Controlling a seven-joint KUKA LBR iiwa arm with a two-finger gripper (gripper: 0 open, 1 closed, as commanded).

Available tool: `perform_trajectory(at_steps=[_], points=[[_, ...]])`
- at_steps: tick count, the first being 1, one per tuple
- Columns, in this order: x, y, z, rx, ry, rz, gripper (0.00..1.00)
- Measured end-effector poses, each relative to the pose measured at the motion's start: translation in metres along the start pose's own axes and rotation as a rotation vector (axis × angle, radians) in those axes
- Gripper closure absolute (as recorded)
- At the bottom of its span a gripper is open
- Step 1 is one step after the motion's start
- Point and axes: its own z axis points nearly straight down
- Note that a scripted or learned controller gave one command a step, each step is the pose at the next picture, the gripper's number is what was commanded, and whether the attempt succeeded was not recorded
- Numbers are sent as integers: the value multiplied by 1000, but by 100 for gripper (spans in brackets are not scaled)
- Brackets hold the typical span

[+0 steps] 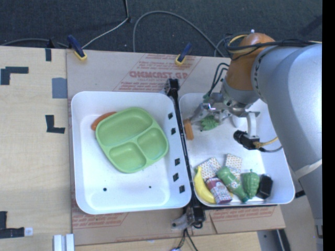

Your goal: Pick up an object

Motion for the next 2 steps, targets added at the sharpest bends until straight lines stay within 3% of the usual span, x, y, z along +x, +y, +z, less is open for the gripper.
perform_trajectory(at_steps=[1, 2], points=[[0, -1, -7, 4, 0, -1, 100], [61, -35, -98, 4, 3, -1, 100]])
